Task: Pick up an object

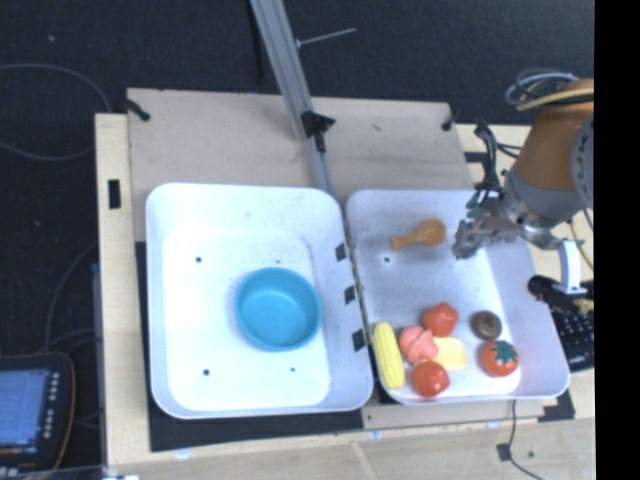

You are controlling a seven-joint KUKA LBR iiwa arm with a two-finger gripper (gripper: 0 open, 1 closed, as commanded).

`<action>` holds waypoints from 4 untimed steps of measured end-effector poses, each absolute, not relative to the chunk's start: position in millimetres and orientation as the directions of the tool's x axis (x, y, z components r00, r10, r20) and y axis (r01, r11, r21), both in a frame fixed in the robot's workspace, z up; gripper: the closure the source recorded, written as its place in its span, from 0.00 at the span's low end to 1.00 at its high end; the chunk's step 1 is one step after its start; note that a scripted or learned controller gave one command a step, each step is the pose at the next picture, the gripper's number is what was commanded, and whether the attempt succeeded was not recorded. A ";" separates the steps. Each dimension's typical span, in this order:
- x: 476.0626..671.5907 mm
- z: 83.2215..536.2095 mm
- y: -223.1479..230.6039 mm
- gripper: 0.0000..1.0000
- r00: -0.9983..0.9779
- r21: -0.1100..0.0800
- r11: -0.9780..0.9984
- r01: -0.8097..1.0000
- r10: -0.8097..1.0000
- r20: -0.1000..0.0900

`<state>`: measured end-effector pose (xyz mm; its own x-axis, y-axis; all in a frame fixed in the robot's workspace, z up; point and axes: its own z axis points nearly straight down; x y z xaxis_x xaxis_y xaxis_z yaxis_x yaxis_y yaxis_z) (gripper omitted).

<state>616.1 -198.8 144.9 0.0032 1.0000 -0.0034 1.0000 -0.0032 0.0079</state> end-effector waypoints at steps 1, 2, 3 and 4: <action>617.6 191.6 -194.9 1.00 -0.006 0.006 0.006 1.000 1.000 0.000; 618.5 238.7 -201.3 1.00 -0.007 0.007 0.007 1.000 1.000 -0.001; 619.6 260.9 -202.4 1.00 -0.006 0.006 0.006 1.000 1.000 0.000; 618.6 266.3 -147.4 1.00 -0.009 0.001 0.009 1.000 1.000 0.002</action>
